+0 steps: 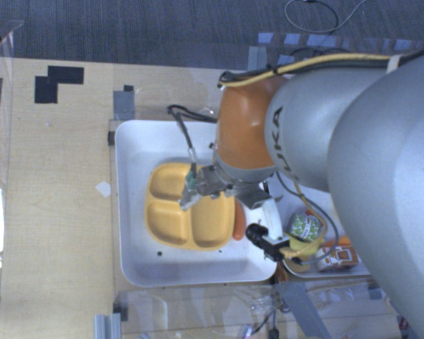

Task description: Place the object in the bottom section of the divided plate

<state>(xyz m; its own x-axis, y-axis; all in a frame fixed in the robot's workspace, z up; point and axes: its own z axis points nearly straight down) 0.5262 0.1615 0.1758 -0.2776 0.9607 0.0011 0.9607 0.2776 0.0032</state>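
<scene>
Grey arm housing (367, 168) looms closest, swinging in from three o'clock and blocking much of the right-hand bin (318, 270). Below its orange band (244, 129) the gripper (194, 189) hangs over the yellow divided plate (187, 214), which sits in the left white bin (138, 210). From where I stand I cannot tell what the gripper is doing at its tip; the wrist covers it, and nothing shows plainly between its ends.

An orange, carrot-like object (238, 223) lies just beside the plate's three o'clock rim, on the bin floor and not in any section. At about four o'clock, in the other bin, sit a green item (304, 226), something yellow (307, 248) and an orange-and-white piece (337, 258).

I'd judge the placing isn't done: the plate's sections look bare. If the orange object is the one meant, the next move calls for a pick at the rim, then a short carry to the section toward six o'clock.
</scene>
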